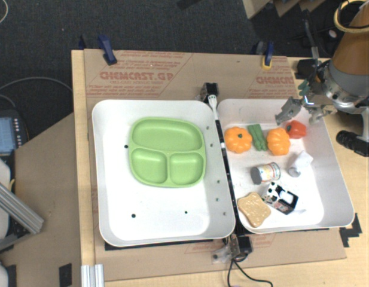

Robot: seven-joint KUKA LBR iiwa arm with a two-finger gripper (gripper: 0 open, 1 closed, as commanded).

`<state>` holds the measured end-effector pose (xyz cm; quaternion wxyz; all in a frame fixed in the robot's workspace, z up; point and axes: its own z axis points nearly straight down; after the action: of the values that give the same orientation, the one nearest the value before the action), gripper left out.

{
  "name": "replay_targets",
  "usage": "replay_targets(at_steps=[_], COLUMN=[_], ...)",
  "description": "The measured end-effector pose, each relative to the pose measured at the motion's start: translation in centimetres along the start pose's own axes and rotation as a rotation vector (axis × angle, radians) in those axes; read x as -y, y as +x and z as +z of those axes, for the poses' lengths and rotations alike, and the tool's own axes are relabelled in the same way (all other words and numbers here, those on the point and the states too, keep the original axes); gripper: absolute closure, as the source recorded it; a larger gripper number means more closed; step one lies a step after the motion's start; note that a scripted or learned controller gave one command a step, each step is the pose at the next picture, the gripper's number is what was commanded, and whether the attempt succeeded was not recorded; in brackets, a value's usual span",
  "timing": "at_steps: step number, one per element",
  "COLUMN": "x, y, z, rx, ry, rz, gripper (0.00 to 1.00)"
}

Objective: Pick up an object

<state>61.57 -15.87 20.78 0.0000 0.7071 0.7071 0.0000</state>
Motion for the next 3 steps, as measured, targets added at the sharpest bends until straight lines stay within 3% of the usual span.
replay_targets(at_steps=[1,2,3], x=[6.6,12.8,12.5], y=[4.8,5.8,5.7], z=[8.2,12.5,11.3], rx=[-0.006,-0.001,0.002], ry=[0.014,0.004,-0.004], rz=[-0.001,0.002,0.002], gripper=[0.00,0.00,1.00])
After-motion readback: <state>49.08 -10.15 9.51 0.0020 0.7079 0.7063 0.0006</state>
